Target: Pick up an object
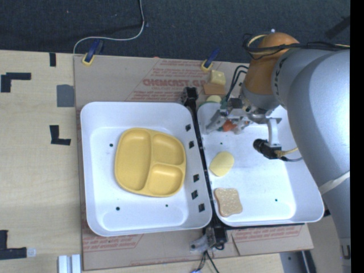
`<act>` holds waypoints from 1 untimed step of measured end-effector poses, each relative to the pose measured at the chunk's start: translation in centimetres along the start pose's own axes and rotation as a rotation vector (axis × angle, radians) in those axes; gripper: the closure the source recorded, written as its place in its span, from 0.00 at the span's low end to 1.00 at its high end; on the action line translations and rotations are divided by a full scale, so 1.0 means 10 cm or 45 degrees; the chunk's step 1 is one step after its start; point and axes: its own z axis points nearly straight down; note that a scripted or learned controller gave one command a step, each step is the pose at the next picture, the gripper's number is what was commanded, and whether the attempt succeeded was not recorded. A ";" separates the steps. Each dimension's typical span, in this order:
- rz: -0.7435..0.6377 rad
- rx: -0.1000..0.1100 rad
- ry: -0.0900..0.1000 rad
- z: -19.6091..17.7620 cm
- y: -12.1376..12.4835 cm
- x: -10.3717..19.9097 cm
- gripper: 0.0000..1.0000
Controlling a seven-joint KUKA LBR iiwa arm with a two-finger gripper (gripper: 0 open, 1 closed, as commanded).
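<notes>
End effector (227, 121) is sitting low over the far left corner of the right bin (284, 193); I'm seeing it from above with the wrist covering most of it, so I cannot tell its state. Something small and orange-red (228, 127) is showing right at it, too small to identify. I'm reading a pale yellow lemon-like piece (222, 163) lying nearer the camera in the same bin, apart from the end effector, and a toast slice (228, 201) lying closer still. I'm seeing a yellow divided plate (150, 161) resting in the left bin (96, 152). Both bins are sitting on cardboard on the table (34, 169).
</notes>
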 end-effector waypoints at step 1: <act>0.000 0.001 0.006 0.00 0.00 -0.06 0.00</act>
